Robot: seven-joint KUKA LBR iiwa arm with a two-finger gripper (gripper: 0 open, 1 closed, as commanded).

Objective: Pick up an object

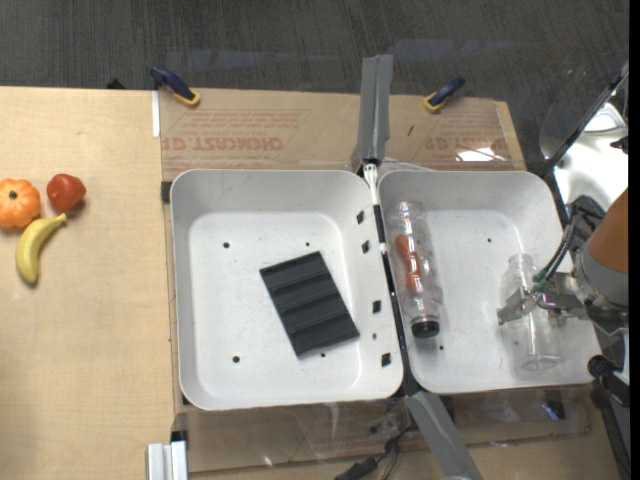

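A black ribbed slab (309,304) lies at an angle in the middle of the left white bin (185,268). In the right white bin (470,218), a clear bottle (414,268) with orange contents and a black cap lies along the left wall. A clear plastic cup (535,346) lies on its side near the right wall. My gripper (525,306) reaches in from the right edge and sits over the upper part of that cup, touching or just above it. The see-through plastic and the wrist hide how it stands.
Outside the bins, an orange fruit (17,204), a red fruit (66,192) and a banana (35,248) rest on the wooden table at far left. Two clamps (175,85) (443,92) pin the cardboard behind the bins. A grey divider (375,108) runs between the bins.
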